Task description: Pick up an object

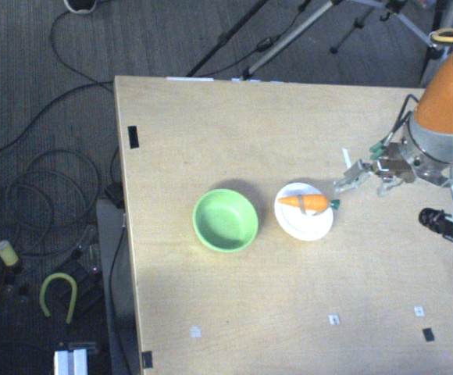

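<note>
From above, an orange carrot (304, 203) lies on a small white plate (304, 222) mid-bench, with a green bowl (226, 220) just left of it. The gripper (354, 175) hovers just right of the plate, fingers spread wide, holding nothing.

The worktop (234, 123) was a pale wooden board, seen at a slant from above, and most of its surface was bare. Near the middle of it stood a green bowl (226, 220), upright and with its opening turned up. Just beside this bowl, to its right and apart from it, lay a small white plate (304, 219), and an orange carrot (304, 202) rested on the plate. A small black mark (133, 137) sat near the left edge of the worktop, and some small tags (333, 319) lay close to the front edge.
</note>
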`<state>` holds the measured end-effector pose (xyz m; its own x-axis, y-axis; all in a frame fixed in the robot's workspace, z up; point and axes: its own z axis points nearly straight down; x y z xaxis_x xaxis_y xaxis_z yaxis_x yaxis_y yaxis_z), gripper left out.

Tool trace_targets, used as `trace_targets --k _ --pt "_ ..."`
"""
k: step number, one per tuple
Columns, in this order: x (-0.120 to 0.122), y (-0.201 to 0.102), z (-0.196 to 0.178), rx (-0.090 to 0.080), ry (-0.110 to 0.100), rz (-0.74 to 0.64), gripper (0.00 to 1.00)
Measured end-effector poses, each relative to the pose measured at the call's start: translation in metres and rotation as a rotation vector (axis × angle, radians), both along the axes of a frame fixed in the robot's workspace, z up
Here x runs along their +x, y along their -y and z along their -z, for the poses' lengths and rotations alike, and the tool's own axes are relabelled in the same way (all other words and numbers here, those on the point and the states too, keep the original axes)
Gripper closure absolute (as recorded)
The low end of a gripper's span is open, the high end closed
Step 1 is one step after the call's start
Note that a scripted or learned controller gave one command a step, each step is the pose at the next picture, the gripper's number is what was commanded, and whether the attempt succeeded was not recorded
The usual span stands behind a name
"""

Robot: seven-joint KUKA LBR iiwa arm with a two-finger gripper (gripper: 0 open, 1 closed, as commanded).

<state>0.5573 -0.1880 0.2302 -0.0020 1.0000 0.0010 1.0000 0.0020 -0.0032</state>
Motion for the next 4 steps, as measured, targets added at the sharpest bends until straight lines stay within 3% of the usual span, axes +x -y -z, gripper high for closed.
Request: trace_targets --k 1,2,3,4 --pt "0.027 0.01 0.139 -0.002 0.0 0.035 0.0" --pt "0.044 -0.049 0.147 0.0 0.0 0.06 0.0" --pt "-0.024 -0.089 0.148 0.001 -0.002 0.017 0.0" --pt "0.031 -0.068 0.148 -0.001 0.0 -0.011 0.0"
